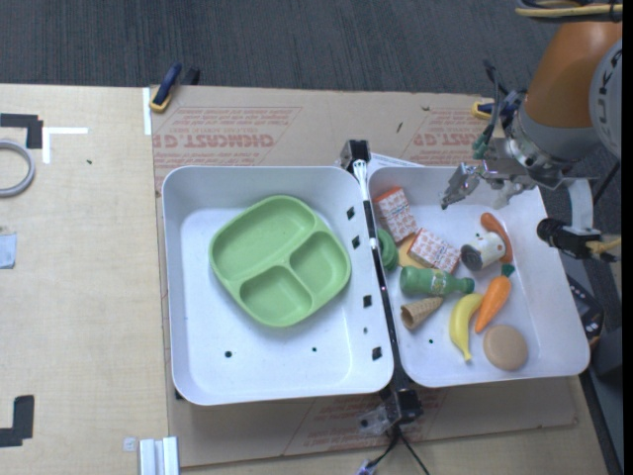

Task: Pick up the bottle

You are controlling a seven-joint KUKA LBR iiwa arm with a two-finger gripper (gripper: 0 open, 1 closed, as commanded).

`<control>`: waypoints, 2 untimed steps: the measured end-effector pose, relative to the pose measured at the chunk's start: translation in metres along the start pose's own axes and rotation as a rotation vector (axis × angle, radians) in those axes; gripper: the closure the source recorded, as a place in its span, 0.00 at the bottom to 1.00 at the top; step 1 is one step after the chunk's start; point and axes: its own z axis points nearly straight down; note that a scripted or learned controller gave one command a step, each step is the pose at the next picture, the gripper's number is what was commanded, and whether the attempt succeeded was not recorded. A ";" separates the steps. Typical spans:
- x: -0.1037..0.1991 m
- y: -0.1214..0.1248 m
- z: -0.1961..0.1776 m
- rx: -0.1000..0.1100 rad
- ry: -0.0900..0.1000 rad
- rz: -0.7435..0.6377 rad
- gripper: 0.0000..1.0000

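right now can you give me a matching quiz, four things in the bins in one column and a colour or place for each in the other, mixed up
Things:
1. bottle
2. divided plate
3. banana
4. carrot

Descriptions:
A. yellow, curved, near the right bin's front edge
B. orange with a green top, just right of the banana
C. dark green, lying on its side in the middle of the right bin
D. pale green, alone in the left bin

Pairs: 1-C, 2-D, 3-A, 4-B

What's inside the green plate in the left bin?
Nothing shows in the green plate: all three of its compartments look bare. It lies in the left bin. Whatever might be beneath the plate is covered.
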 end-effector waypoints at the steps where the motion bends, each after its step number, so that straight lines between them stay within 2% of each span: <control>1: 0.000 0.000 -0.010 0.000 -0.001 -0.002 1.00; 2: 0.029 -0.031 -0.036 0.001 0.000 0.175 1.00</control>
